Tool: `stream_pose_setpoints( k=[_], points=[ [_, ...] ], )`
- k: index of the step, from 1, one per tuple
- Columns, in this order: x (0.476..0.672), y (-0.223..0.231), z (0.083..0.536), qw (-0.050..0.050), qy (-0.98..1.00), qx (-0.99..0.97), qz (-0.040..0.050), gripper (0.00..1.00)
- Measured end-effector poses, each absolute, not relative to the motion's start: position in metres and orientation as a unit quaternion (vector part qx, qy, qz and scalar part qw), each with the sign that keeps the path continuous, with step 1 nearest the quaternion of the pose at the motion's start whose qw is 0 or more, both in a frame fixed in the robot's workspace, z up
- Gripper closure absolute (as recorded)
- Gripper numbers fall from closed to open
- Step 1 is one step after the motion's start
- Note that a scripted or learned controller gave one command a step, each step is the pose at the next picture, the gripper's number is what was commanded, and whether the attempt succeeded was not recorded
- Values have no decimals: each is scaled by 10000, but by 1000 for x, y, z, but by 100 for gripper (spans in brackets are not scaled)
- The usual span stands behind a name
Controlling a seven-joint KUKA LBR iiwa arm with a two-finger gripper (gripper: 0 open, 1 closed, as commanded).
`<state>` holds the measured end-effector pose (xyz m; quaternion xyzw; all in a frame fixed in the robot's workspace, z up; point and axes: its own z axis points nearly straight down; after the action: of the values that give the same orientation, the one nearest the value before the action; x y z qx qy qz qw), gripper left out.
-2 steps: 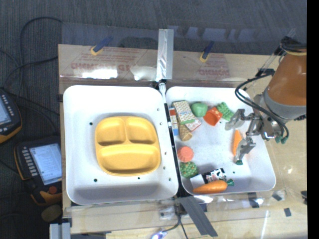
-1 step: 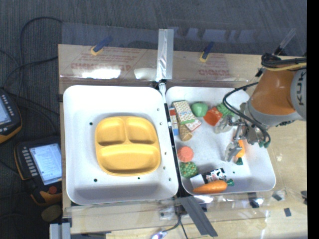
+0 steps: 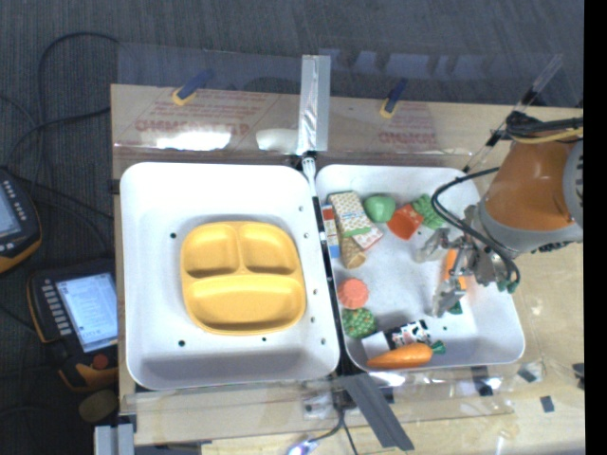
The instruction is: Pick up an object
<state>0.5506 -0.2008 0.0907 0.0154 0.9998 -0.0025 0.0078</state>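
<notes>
Closest, by the near wall of the right bin (image 3: 507, 341): an orange carrot (image 3: 410, 354) lying flat, touching a small black and white toy (image 3: 410, 333) just behind it. A little to the left, a bumpy green toy (image 3: 358, 322), and just past that a round pink-orange disc (image 3: 353, 292). All resting on the white floor, nothing lifted.

Farther in, on the right side of that bin: the gripper (image 3: 453, 278), hanging low over the bin floor under the grey arm with the orange band (image 3: 531, 192). Something small, orange and green, seen right at the gripper, but too blurry to say whether toy or part of the tool. Cannot tell whether open or closed, and cannot tell if anything is caught in it. So no pick to count yet.

Farther still, near the back wall: a tall box (image 3: 349, 218) leaning by the middle divider, a round green toy (image 3: 379, 207), a red toy (image 3: 405, 222) and a leafy green piece (image 3: 432, 212), all close together, near the gripper but apart from it.

Off to the left, in the left bin (image 3: 142, 197): just a yellow tray (image 3: 244, 275) with three sections.

Looks like the reaching part of the job. Left to do, most likely: close on one toy and lift it clear of the bin.
</notes>
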Motion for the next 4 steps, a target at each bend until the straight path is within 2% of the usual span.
stream_pose_setpoints(
  k=[1,2,3,4],
  points=[
    [570,-189,90,56,9977,674,-19,0],
    [516,-207,91,69,9973,724,-25,0],
    [518,-207,102,93,9974,714,-45,100],
    [518,-207,101,91,9974,712,-44,0]
  ],
)
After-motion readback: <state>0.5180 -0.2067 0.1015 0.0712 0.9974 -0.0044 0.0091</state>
